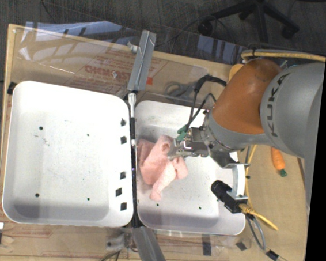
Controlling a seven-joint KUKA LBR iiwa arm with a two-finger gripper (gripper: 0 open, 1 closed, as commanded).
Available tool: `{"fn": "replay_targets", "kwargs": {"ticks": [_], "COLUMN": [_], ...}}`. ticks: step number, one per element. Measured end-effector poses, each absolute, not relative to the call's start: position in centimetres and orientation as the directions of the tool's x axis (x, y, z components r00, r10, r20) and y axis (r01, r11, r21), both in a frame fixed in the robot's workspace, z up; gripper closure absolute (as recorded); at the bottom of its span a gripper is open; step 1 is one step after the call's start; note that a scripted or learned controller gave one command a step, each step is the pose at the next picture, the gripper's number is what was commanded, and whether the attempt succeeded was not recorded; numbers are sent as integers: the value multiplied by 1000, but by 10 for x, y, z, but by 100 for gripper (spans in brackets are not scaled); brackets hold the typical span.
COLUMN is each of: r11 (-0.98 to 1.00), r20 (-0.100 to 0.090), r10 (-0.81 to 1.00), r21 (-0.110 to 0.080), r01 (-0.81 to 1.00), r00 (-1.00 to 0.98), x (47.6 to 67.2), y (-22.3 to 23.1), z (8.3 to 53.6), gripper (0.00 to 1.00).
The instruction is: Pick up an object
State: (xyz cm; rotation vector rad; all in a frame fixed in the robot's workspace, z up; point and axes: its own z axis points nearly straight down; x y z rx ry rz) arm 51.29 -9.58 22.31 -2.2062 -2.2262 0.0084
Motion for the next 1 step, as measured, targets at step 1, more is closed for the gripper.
{"fn": "replay_targets", "kwargs": {"ticks": [1], "r11": [174], "r20": [0], "r10": [985], "r21": [-3], "r01": [985], "r00": [-174], "x": [507], "y": [-68], "z": [251], "gripper": [0]}}
